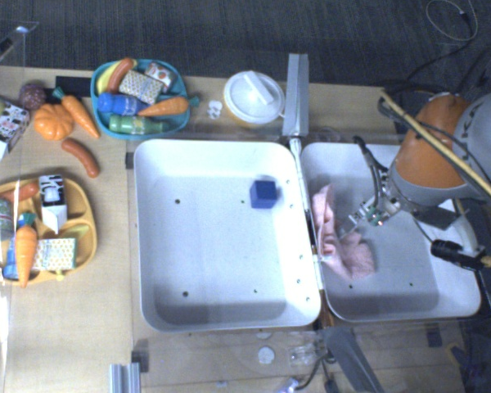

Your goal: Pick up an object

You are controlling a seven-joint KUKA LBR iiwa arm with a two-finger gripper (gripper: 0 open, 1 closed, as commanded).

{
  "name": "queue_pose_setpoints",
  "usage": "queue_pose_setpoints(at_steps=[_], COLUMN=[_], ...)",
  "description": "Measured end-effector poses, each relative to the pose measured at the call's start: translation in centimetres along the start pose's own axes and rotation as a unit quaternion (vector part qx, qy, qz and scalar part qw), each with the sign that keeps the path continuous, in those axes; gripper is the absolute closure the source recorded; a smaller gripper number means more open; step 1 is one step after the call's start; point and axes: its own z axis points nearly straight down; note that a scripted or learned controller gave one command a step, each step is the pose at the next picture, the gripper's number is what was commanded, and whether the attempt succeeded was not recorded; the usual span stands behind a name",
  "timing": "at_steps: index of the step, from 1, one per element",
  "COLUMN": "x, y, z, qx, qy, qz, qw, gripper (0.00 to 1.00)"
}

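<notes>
A crumpled pink cloth lies at the left side of the right bin, against the wall between the bins. A small blue cube sits in the upper right part of the left bin. My gripper reaches down from the right into the right bin. Its tip is at the upper right edge of the pink cloth and looks to be touching it. The orange band of the arm is above and to the right of it.
Toy food stands left of the bins: a blue bowl of items at the back, a yellow tray at the left, and loose carrots and a sausage. A white lidded bowl stands behind the bins.
</notes>
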Motion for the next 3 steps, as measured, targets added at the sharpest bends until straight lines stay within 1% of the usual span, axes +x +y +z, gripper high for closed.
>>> queue_pose_setpoints(at_steps=[1, 2, 3], x=[0.1, 1.0, 1.0], y=[0.3, 5.9, 5.9], z=[-1.1, -9.2, -9.2], qx=[-0.003, 0.007, 0.007], qy=[-0.001, 0.004, 0.004], qz=[-0.001, 0.123, 0.123], qw=[1.0, 0.9924, 0.9924], gripper=[1.0, 1.0, 0.0])
